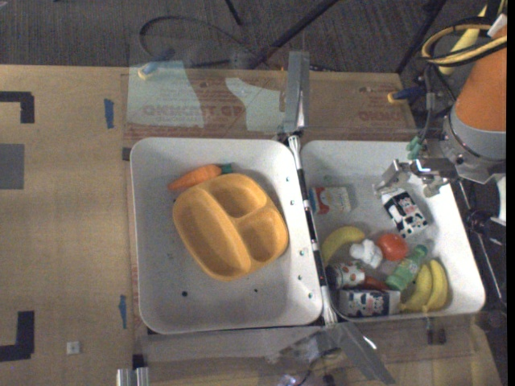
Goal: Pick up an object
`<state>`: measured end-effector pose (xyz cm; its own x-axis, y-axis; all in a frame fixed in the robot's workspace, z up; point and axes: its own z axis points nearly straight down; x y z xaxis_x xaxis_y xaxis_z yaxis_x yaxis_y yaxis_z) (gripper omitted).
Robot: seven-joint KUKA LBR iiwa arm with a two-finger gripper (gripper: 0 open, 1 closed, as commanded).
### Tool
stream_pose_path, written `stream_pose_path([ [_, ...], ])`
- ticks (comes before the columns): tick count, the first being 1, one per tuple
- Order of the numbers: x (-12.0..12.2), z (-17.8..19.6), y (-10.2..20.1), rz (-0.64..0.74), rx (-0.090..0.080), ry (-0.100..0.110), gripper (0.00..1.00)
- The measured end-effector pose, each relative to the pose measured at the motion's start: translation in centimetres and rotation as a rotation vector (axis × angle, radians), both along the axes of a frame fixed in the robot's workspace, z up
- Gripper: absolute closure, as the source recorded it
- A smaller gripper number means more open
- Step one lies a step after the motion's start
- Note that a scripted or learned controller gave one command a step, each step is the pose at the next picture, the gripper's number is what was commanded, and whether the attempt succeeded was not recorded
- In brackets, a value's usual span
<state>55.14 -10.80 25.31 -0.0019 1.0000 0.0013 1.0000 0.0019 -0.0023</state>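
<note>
Lying along right bin (471, 252) near wall: milk carton (368, 301), bananas (429, 285), green bottle (406, 268). Sitting mid-bin: red tomato (392, 246), cow-print carton (405, 215). Resting in left bin (153, 215): orange divided tray (229, 225), carrot (195, 176) touching its far edge. Hovering over right bin's far right part: tool (414, 174), apparently spread, gripping nothing.

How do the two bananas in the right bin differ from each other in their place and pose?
The single banana lies near the bin's left wall, curved, beside a small white toy. The banana bunch lies at the bin's lower right corner, running up and down, next to a green bottle. The first is one fruit; the second is several joined. Both are yellow.
</note>
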Motion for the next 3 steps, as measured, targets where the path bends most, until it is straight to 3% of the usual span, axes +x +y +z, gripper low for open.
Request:
stream_pose_path([
  [1, 2.2, -8.2, -4.1, 0.216, 0.000, -0.001, 0.00],
  [2, 3.1, -16.7, -8.5, 0.116, -0.002, -0.006, 0.00],
  [3, 3.0, -16.7, -8.5, 0.116, -0.002, -0.005, 0.00],
])
